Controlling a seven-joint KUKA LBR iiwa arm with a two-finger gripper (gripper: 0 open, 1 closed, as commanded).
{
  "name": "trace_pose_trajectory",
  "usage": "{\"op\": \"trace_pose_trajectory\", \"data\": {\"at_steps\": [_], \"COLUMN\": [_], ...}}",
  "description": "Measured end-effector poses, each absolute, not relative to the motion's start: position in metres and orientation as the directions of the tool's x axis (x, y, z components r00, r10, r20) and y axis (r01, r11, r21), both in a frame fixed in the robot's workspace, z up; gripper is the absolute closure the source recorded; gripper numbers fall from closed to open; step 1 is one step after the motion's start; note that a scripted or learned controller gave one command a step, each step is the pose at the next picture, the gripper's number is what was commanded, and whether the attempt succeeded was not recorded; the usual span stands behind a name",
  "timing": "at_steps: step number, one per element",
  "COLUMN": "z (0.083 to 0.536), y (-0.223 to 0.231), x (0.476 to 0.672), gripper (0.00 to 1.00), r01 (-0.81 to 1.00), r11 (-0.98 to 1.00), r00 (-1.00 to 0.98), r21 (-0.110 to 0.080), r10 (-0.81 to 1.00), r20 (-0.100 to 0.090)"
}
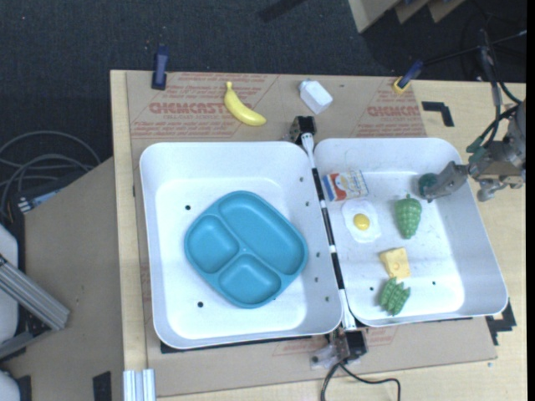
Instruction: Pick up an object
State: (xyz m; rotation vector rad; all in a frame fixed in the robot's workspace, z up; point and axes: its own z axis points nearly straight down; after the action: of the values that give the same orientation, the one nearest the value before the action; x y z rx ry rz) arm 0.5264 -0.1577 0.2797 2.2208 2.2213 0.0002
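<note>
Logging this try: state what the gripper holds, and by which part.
Nothing visibly held. The gripper hangs over the right bin, just beside the green grapes.

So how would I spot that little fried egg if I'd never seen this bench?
Look in the right-hand white bin, along its left wall beside the divider. The fried egg lies just below a small red, white and blue packet. It is the flat white piece with a round yellow centre; the things around it are green or all yellow.
</note>
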Motion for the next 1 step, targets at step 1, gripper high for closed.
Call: {"op": "trace_pose_trajectory", "data": {"at_steps": [1], "z": [0.1596], "y": [-0.152], "x": [0.5498], "gripper": [0.0], "r01": [1.0], "r11": [0.0], "r00": [0.0], "r21": [-0.002], "r10": [1.0], "r20": [0.001]}}
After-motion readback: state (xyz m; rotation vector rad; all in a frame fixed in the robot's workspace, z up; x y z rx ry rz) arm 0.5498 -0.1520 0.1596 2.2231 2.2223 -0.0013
